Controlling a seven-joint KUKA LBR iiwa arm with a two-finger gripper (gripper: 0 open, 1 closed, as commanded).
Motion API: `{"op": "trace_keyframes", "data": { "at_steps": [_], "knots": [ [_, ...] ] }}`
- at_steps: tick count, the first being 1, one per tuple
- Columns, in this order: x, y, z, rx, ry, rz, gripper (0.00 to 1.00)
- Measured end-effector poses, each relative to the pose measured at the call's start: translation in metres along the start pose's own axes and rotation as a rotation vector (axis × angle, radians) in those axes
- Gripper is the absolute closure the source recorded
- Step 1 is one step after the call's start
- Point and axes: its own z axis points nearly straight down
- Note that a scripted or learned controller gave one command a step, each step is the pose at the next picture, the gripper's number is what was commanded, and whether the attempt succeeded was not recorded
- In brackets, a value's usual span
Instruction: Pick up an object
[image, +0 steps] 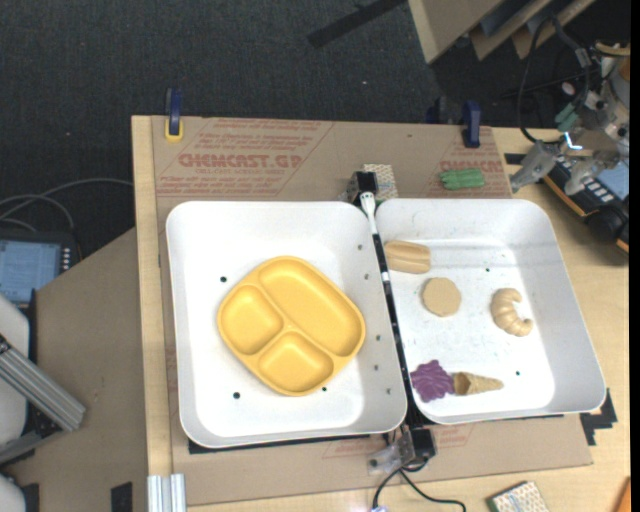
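Two bins sit side by side on the bench (150, 250), their inner rims touching. The left bin (190, 330) holds a divided plate (290, 325) near its middle. In the right bin (560, 300), a bread roll (407, 257) lies at the far left corner, a cookie (441, 297) just before it, a croissant (512, 311) to the right, and a grape bunch (431, 379) touching an ice-cream cone (478, 383) along the near edge.

I see the bench (300, 150) covered by a brown printed board, with two shallow white bins side by side on it: the left bin (190, 300) and the right bin (560, 290). A green object (463, 179) lies near the board's far right corner.
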Motion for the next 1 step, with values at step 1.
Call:
{"op": "trace_keyframes", "data": {
  "at_steps": [1],
  "knots": [
    [-0.0017,-0.1311,0.0974,0.018,0.006,0.007,0.0]
  ]
}}
